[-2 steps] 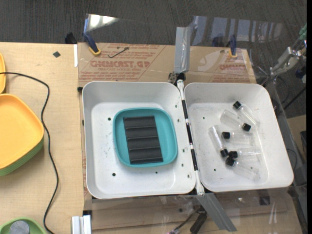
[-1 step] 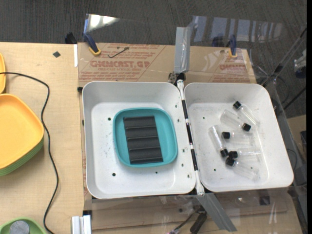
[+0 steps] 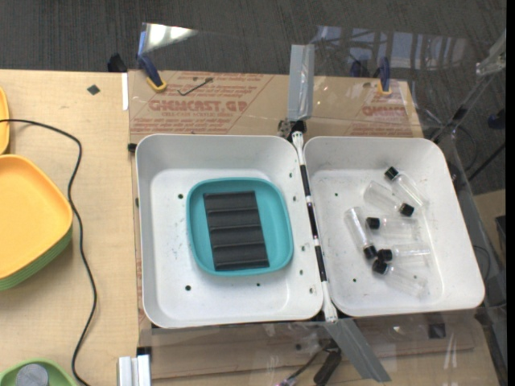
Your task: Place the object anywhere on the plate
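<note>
Resting in the left bin point(image 3: 157, 215), teal plate point(image 3: 278, 223); vials point(image 3: 386, 223) fill the right bin point(image 3: 451, 215).

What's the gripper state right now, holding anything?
Gripper: cannot be told from this camera view. The clear vials lie loose in the right bin; the teal plate carries a black ridged block.

One fixed camera looked down on the bench at a slant, far enough back to take in both white bins whole. The left bin point(image 3: 153, 240) lay toward nine o'clock of centre, the right bin point(image 3: 451, 240) toward three. The bench's far edge and dark floor ran along twelve o'clock; the near edge sat at six.
</note>
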